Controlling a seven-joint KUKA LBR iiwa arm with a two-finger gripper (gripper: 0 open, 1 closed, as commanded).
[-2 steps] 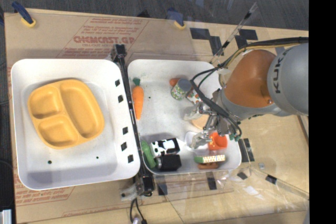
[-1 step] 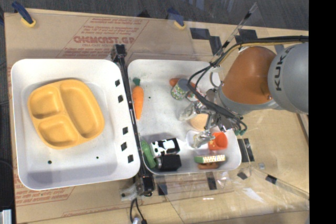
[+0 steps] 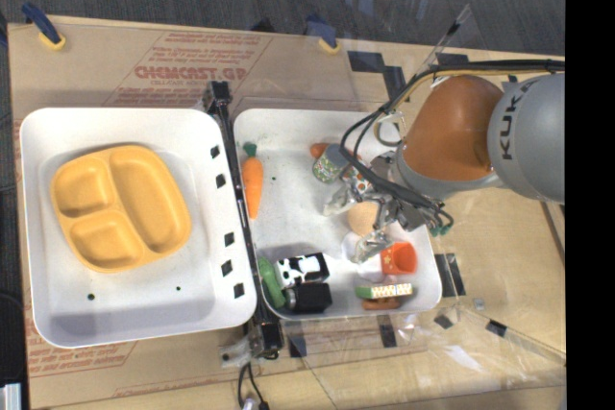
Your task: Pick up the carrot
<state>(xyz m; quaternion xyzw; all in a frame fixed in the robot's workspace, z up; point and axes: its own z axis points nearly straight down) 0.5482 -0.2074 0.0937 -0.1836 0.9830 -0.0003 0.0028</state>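
Note:
The carrot (image 3: 252,186), orange with a green top, lies lengthwise along the left wall of the right bin (image 3: 288,134). My gripper (image 3: 353,225) is low over the middle of that bin, about a hand's width right of the carrot and not touching it. Its two fingers stand apart, open, with a beige egg-shaped object (image 3: 360,217) lying between them. The grey arm with the orange band (image 3: 452,132) reaches in from the right and hides part of the bin's right side.
A yellow divided plate (image 3: 120,206) sits in the left bin (image 3: 38,302). Around the gripper lie a small green-and-orange item (image 3: 325,164), a red cup (image 3: 400,257), a black-and-white toy (image 3: 306,269), a black block (image 3: 308,298) and a red-green item (image 3: 383,293).

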